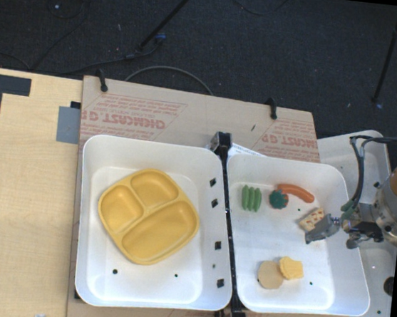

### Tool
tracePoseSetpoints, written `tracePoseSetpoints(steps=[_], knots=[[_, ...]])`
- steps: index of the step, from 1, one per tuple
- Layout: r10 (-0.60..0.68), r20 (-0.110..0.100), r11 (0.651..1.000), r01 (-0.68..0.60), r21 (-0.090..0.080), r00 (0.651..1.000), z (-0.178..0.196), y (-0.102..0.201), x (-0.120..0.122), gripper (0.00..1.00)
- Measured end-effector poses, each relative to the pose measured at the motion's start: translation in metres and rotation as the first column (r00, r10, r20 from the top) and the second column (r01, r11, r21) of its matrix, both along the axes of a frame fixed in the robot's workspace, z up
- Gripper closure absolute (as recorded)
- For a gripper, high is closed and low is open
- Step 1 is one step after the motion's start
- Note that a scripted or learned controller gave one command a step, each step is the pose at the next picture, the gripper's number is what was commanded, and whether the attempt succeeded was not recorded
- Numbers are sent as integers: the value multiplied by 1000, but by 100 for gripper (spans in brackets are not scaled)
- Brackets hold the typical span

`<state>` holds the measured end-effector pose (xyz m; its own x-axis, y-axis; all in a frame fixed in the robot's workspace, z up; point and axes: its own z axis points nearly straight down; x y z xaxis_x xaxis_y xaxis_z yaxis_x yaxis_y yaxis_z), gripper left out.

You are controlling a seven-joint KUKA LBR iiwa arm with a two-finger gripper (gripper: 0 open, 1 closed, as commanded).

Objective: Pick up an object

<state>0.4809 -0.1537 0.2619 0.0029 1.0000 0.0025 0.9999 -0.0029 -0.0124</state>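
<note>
Approach step, judging by the layout: dark two-finger gripper [322, 230] low in the right white bin [348, 300], just beside the small beige cracker-like piece [312, 218] (openness impossible to tell, nothing visibly held); next, centring over it and closing.

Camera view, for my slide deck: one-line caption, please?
Gripper hovers at the right bin's edge near a cracker; yellow tray fills the left bin.
</note>
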Motion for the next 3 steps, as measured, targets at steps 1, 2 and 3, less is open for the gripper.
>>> tracePoseSetpoints(steps=[1, 2, 3], knots=[[3, 11, 1000, -3, -3, 1000, 5, 0, 2, 0], [3, 4, 1000, -3, 0, 1000, -56, 0, 9, 0], [3, 3, 1000, -3, 1, 1000, -116, 5, 0, 0]])
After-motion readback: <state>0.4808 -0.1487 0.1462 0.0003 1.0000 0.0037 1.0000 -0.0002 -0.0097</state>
